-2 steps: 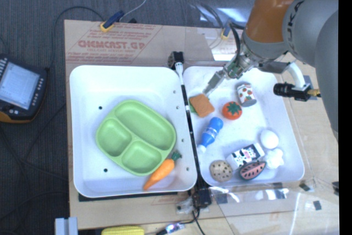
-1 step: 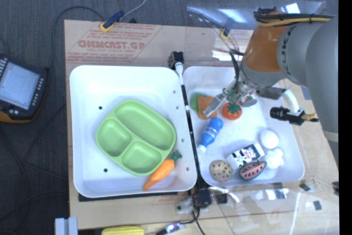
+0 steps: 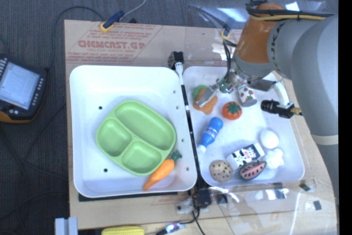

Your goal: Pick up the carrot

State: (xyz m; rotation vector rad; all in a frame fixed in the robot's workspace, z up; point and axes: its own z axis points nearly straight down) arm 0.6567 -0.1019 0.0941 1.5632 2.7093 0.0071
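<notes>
Left bin (image 3: 82, 85) holds carrot (image 3: 160, 171), well apart from pincer (image 3: 226, 85), opening unclear.

orange carrot (image 3: 160, 172), green plate (image 3: 136, 137), blue bottle (image 3: 210, 132), white bins (image 3: 88, 85)

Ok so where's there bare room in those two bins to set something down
Left bin: bare floor along the top wall and left wall, around the green plate; the carrot takes the bottom right corner. Right bin is crowded with toys; the small bare patch lies between the tomato and the white egg.
</notes>
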